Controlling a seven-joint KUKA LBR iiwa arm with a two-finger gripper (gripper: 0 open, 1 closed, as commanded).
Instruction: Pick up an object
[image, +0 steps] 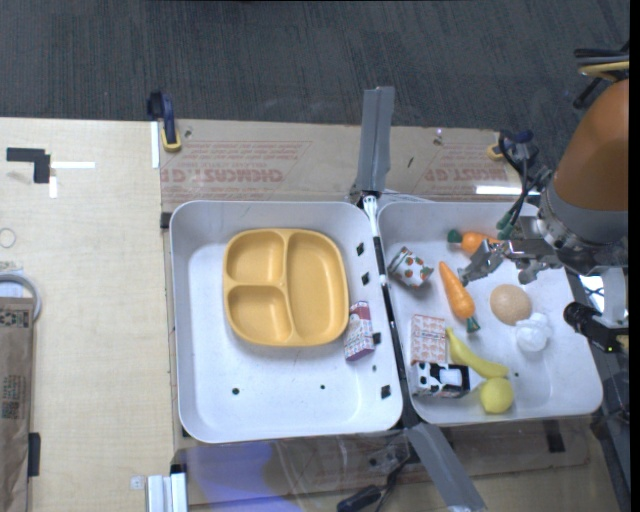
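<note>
Camera view shows an orange carrot with green tip.

Even, bright overhead light, soft shadows, slightly soft focus throughout.

matt yellow plastic plate, glossy white bins

Yellow plate, orange carrot, black-and-white cow-patterned carton, yellow banana, beige egg.
</note>
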